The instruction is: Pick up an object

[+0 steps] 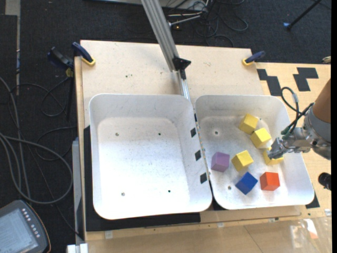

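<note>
Claw [276,153] partly hides yellow block [273,159].

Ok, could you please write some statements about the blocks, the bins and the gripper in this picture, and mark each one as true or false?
1. All the blocks lie in the right bin. True.
2. The purple block lies nearest the wall between the two bins. True.
3. The red block lies in the left bin. False: it lies in the right bin, beside the blue block.
4. The gripper is over the left bin. False: it is at the right bin's right side, at a partly hidden yellow block.
5. There are two blue blocks. False: there is one.
</note>
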Tool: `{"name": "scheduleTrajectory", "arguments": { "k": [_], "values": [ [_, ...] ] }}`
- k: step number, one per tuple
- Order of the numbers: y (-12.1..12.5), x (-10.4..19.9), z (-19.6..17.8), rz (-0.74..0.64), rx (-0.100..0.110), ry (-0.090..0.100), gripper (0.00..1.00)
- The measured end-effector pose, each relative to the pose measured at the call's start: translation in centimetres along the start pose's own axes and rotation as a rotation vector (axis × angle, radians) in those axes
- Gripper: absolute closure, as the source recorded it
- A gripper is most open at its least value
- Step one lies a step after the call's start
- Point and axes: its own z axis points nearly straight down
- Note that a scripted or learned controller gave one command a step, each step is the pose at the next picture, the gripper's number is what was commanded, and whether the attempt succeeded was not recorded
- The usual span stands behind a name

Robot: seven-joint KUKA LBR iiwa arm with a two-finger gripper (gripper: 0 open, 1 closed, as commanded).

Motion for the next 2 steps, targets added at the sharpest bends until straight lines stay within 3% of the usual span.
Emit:
{"name": "scheduleTrajectory", "arguments": {
  "k": [1,2],
  "values": [
    [0.3,-0.1,-5.3,0.000,-0.001,-0.001,1.00],
    [1.3,5.4,-4.0,-0.004,0.006,0.004,1.00]
  ]
}}
